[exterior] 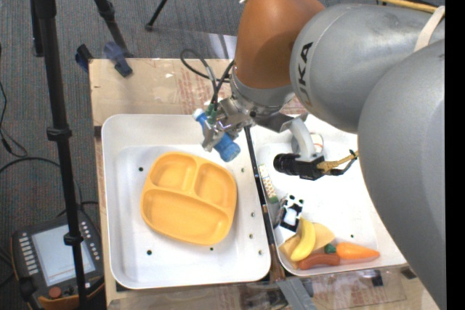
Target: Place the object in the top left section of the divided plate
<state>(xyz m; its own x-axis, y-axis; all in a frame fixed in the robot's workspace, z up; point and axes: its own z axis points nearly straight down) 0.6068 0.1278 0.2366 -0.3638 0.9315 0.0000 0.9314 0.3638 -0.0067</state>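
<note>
The yellow divided plate (pixel 190 197) lies in the left bin (pixel 120 149), with two small sections on its far side and one long section near the front. My gripper (pixel 220 143) hangs above the plate's far right corner, close to the divider between the bins. It is shut on a small blue cylinder-like object (pixel 229 149) that sticks out below its fingers. The plate's top left section (pixel 171 174) is bare and lies to the left of and below the gripper.
The right bin (pixel 370 218) holds a banana (pixel 305 239), a carrot (pixel 352 253), a reddish piece (pixel 314 263) and a small black-and-white object (pixel 291 214) at its front left. The arm's large body covers the right bin's far side.
</note>
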